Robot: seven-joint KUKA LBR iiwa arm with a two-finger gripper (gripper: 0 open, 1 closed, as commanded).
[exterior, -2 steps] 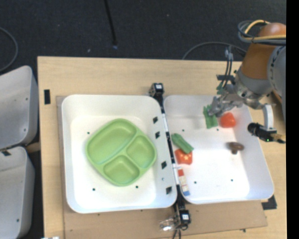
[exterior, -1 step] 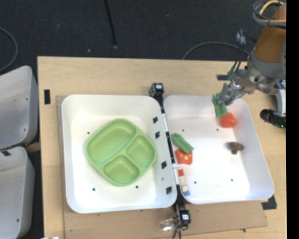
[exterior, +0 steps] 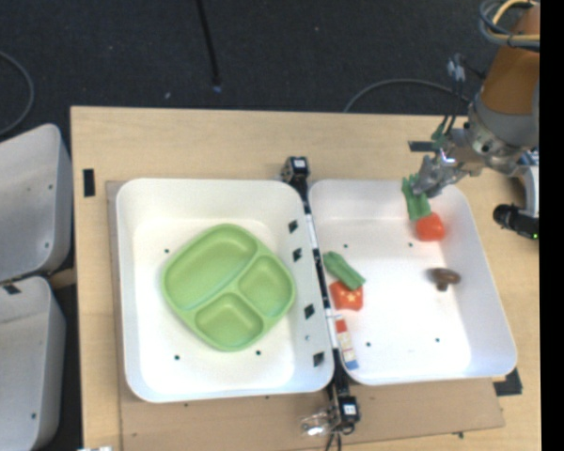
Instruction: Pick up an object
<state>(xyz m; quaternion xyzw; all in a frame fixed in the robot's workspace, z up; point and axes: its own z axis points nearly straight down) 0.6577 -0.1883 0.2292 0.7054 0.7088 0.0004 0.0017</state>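
My gripper [exterior: 430,178] hangs over the far part of the right bin [exterior: 404,360], below the grey wrist and its orange band. A green block [exterior: 415,201] lies right at the gripper's tip, on its lower left, touching or overlapping it; whether it is held cannot be made out. A red-orange piece [exterior: 430,226] sits just beneath the green block on the bin floor. Nearer the front lies a small brown object [exterior: 442,277].
By the right bin's left wall lie a green strip [exterior: 343,269], a red piece [exterior: 346,296] and a small red, white and blue item [exterior: 345,350]. The left bin [exterior: 141,365] holds a green divided plate [exterior: 227,286]. Black clips [exterior: 294,168] mark the divider's ends.
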